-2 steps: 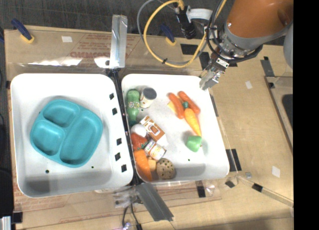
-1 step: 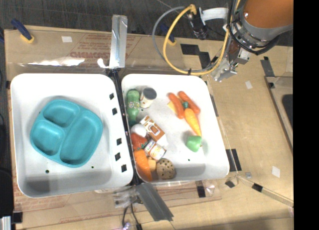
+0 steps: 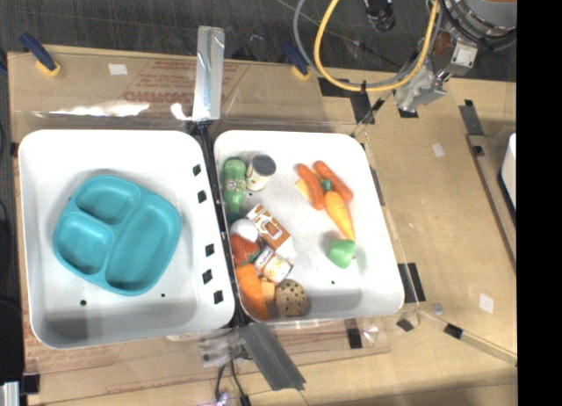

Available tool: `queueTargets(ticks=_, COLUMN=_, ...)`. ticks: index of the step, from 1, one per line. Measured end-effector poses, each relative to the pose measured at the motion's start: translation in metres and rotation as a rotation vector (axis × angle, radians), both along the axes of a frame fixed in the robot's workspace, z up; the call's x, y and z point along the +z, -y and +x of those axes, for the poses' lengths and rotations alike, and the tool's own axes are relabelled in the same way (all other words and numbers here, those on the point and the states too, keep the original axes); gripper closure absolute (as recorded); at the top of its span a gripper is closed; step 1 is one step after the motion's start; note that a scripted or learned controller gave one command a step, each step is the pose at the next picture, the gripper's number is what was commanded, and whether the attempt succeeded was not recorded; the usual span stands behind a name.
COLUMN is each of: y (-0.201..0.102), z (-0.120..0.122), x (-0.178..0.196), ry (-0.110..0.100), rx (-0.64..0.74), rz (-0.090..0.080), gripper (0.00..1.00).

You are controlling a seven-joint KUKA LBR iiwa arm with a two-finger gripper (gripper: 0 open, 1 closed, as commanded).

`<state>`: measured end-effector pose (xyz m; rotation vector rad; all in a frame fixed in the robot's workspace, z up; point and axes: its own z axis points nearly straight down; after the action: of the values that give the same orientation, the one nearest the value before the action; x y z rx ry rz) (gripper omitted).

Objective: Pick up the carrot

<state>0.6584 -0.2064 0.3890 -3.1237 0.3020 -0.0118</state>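
Reaching well meant bringing the gripper [image 3: 420, 90], which hung past the right bin's [image 3: 373, 283] far right corner with nothing visibly in it and its opening impossible to judge, down over the carrot [image 3: 341, 213] lying right of centre, beside a green vegetable [image 3: 342, 252].
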Motion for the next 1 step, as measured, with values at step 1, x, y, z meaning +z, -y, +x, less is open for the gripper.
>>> queueTargets(ticks=1, y=0.0002, z=-0.0289, x=-0.0971, ry=-0.014, rx=0.001, rz=0.006, gripper=1.0)
